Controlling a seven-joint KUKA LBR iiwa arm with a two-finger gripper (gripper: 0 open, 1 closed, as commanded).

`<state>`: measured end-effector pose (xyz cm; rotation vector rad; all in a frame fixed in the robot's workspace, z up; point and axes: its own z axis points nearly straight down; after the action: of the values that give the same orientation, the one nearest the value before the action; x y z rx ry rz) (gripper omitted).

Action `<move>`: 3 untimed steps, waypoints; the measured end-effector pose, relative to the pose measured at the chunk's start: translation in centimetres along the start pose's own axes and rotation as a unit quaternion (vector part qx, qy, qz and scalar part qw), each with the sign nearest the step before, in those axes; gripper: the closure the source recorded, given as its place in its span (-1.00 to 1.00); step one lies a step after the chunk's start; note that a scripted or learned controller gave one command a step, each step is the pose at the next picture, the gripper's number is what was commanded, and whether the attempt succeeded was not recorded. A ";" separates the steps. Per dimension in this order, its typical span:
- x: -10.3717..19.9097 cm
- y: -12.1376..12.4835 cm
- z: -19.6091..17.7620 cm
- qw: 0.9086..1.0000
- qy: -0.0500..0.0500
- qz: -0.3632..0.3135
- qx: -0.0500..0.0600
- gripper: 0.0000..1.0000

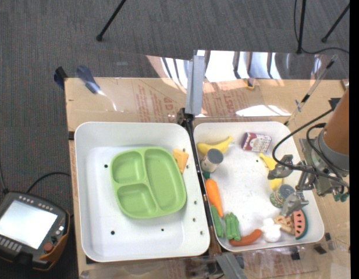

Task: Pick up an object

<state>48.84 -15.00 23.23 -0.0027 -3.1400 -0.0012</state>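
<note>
The grey two-finger gripper hangs low at the right side of the right-hand white bin; whether its jaws stand wide or narrow I cannot tell, since cables and metal parts blur together there; it seems poised just over a small round green-sided tin, probably the piece it is after. Just below lie a red watermelon slice with a green rind, a white lump and a red sausage; further left, green pods and an orange carrot; toward the upper frame, a yellow banana and a maroon carton. The left bin bears a light-green divided plastic plate, likely the place for picked things.
</note>
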 end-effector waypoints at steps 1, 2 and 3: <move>-9.2 -2.0 10.3 1.000 0.005 -0.015 -0.002 -1.00; -11.5 5.4 14.7 1.000 0.001 -0.027 -0.002 -1.00; -11.0 -2.8 14.4 0.999 -0.002 0.040 0.000 -1.00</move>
<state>59.86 -17.78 8.84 -0.1289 -3.1415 0.0004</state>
